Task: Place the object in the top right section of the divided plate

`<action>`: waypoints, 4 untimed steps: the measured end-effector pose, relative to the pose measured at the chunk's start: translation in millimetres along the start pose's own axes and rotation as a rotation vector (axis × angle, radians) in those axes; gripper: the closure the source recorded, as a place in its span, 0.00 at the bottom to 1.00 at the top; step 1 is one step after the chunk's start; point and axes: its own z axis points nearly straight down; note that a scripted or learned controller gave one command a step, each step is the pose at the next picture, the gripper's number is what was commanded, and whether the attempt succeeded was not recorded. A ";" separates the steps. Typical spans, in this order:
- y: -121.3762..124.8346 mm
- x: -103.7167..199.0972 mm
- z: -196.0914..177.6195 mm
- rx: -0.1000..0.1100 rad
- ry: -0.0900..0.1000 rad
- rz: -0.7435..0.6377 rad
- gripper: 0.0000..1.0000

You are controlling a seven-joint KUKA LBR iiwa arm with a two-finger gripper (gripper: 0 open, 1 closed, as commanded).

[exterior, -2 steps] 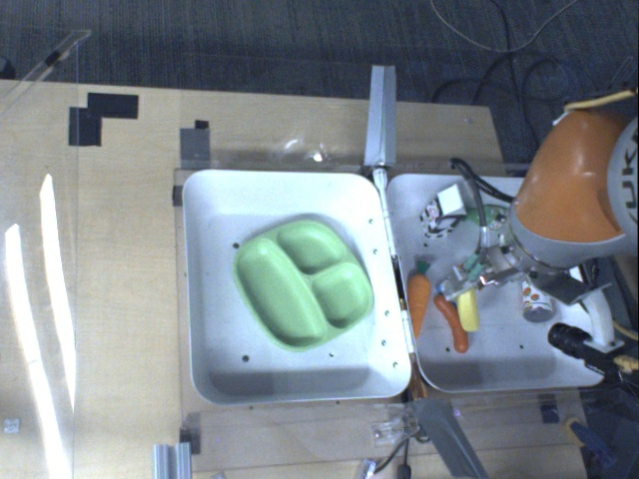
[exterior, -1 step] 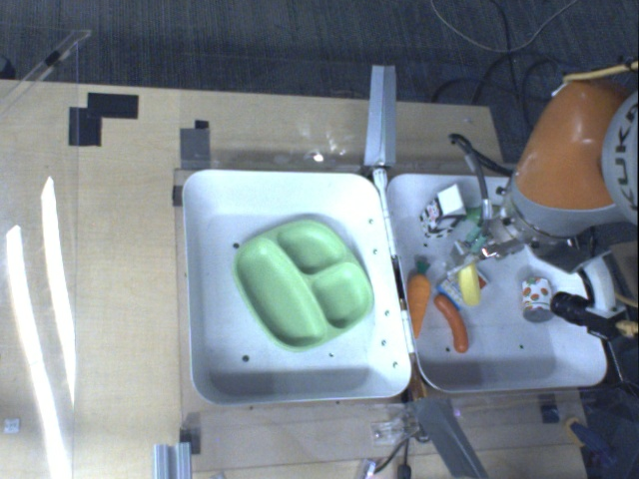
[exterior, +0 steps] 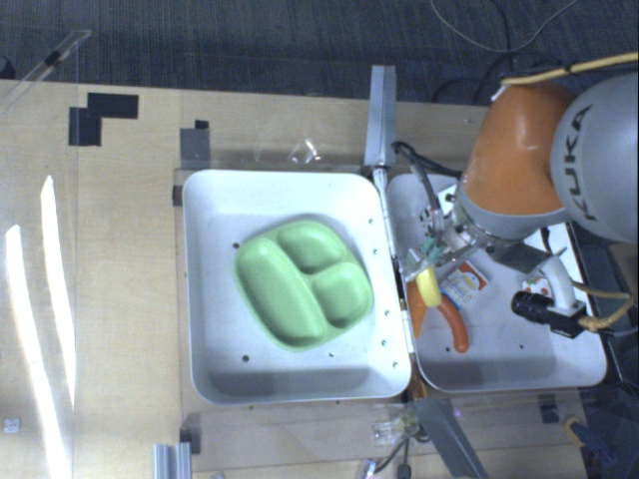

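The green divided plate [exterior: 303,282] sits in the left bin [exterior: 210,367]. The gripper [exterior: 436,252] hangs over the right bin [exterior: 519,362] above a yellow piece [exterior: 428,288]; its grip cannot be told.

Count of things on the bench, seen from above

Two white bins: the left bin [exterior: 205,297] and the right bin [exterior: 519,362]. One green divided plate [exterior: 303,282], with three sections, lies in the left bin. One grey arm [exterior: 559,158] with one orange band. In the right bin there are, as far as the arm lets one see, three small things: one yellow piece [exterior: 428,289], one orange-red sausage-shaped piece [exterior: 455,326], and one small printed packet [exterior: 465,282].
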 end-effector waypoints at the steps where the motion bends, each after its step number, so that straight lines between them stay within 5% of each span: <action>1: 2.0 -1.3 -10.2 -0.005 -0.002 0.000 1.00; 2: 35.6 48.0 -0.4 -0.001 0.000 -0.163 1.00; 3: -18.2 7.2 -14.6 -0.001 -0.001 -0.082 1.00; 4: 10.8 54.1 -16.6 -0.002 -0.001 -0.147 1.00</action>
